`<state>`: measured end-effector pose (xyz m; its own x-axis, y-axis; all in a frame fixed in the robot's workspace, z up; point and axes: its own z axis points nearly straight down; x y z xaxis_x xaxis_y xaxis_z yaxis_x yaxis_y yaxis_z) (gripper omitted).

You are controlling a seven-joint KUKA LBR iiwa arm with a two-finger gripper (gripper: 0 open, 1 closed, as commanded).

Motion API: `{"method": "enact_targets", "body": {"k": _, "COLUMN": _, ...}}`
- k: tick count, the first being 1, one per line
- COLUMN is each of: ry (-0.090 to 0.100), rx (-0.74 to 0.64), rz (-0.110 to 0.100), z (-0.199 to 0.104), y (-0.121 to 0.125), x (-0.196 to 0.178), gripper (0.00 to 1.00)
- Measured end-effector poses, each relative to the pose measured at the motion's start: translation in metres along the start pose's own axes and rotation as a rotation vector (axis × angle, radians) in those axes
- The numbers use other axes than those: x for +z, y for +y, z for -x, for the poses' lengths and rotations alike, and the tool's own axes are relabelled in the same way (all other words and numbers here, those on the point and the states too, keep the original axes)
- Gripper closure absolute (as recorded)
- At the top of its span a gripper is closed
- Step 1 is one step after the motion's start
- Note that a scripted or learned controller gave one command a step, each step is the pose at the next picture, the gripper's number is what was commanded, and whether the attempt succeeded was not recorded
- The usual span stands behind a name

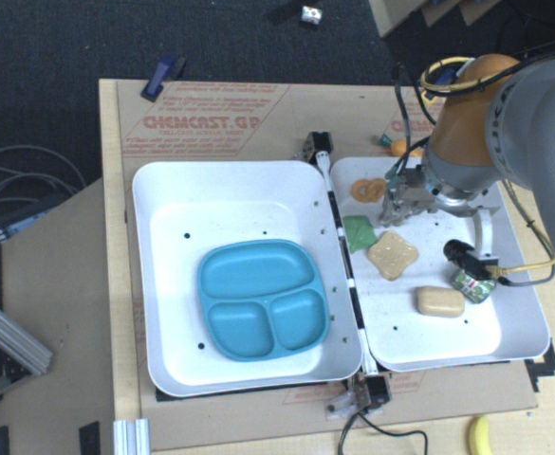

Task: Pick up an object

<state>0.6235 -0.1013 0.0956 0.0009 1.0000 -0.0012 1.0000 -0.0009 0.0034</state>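
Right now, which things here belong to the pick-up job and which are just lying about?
Likely the job:
gripper; right bin; in it, the orange disc, green piece, tan square and beige oval.

Lying about:
blue divided tray in the left bin; blue clip at the board's far edge; yellow thing past the near edge; floor cables.

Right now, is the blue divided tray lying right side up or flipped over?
Right side up: the blue divided tray lies flat in the left bin, its three hollow compartments facing upward.
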Motion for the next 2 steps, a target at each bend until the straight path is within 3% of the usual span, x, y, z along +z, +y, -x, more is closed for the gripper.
{"method": "enact_targets", "body": {"k": 1, "ry": 0.000, "rx": 0.000, "rz": 0.000, "z": 0.000, "y": 0.000, "x": 0.000, "gripper": 0.00}}
{"method": "enact_targets", "body": {"k": 2, "ry": 0.001, "rx": -0.001, "rz": -0.003, "z": -0.006, "y": 0.043, "x": 0.011, "gripper": 0.00}}
